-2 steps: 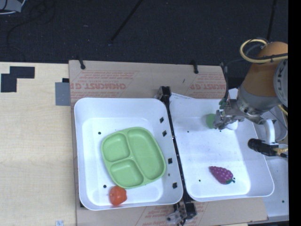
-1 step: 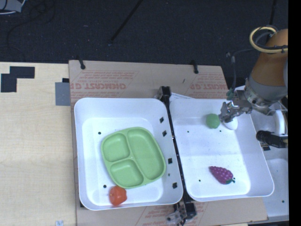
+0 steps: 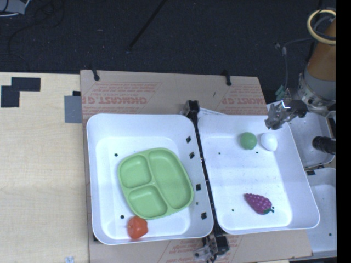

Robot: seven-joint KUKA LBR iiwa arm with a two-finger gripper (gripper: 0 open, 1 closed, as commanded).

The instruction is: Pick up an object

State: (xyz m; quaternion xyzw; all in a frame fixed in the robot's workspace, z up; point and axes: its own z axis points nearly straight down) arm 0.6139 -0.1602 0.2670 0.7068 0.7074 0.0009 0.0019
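Note:
The right bin [image 3: 299, 163] holds a green ball [image 3: 248, 141], a white egg-shaped object [image 3: 269, 142] beside it, and a purple bunch of grapes [image 3: 258, 203] nearer the front. In the left bin [image 3: 98, 147] lie a green divided plate [image 3: 155, 183] and a red-orange object [image 3: 137, 227] at the front edge. My gripper [image 3: 281, 114] hangs over the right bin's far right corner, just above and right of the white object, with nothing visibly between its fingers.
A cardboard sheet [image 3: 164, 95] lies under both bins. A black divider with clips [image 3: 200, 169] runs between the bins. The arm's orange band [image 3: 323, 48] and grey wrist stand at the far right. Wooden benchtop [image 3: 38, 174] stretches to the left.

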